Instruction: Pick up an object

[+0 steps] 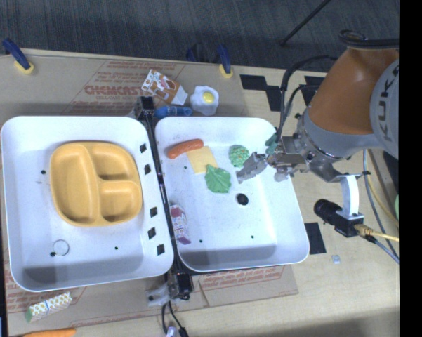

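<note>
Gripper point(261, 167) is hanging over the right bin point(284, 223), looking open with nothing between the fingers. Green leafy toy point(218, 179) is sitting just to its left, broccoli piece point(239, 154) just above-left, and the sausage point(185, 147) is lying farther back.

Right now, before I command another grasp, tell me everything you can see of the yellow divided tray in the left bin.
The yellow divided tray lies flat, open side up, in the middle of the left bin. It looks like smooth moulded plastic with rounded corners, split into three compartments: one long one on the left, two smaller ones on the right. Nothing lies in them. It rests on the bin floor, apart from the walls, far from the gripper.
</note>
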